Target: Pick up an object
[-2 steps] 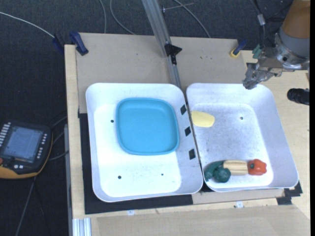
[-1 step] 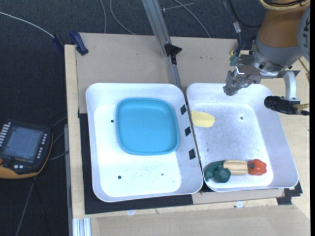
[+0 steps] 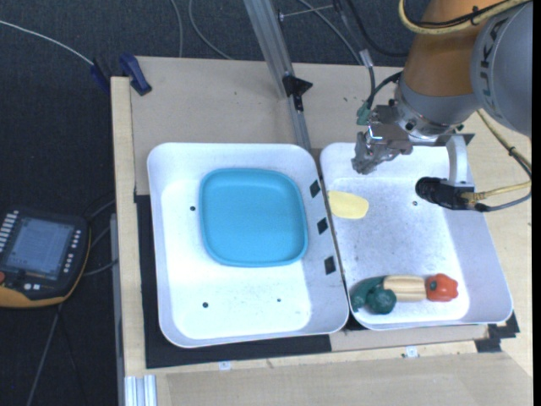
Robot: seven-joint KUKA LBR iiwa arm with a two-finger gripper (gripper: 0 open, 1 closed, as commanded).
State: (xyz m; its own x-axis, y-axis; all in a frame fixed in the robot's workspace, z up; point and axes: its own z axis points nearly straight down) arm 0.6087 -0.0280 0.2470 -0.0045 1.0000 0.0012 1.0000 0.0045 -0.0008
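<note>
Plenty of open floor in the right bin [image 3: 473, 252] straight below the gripper [image 3: 368, 161], just the yellow piece [image 3: 348, 205] lying a little down and to its left near the divider. Further down, the green lump [image 3: 374, 297], wooden block [image 3: 404, 288] and red piece [image 3: 440, 288] crowd the near wall. Off to its left, the blue plate [image 3: 253, 216] takes up most of the left bin [image 3: 173, 311].

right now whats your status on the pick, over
Gripper over the right bin's far corner, nothing seen between its fingers. Nearest: yellow piece, lying free. Green, tan and red items at the near edge. Nothing in the way.
</note>
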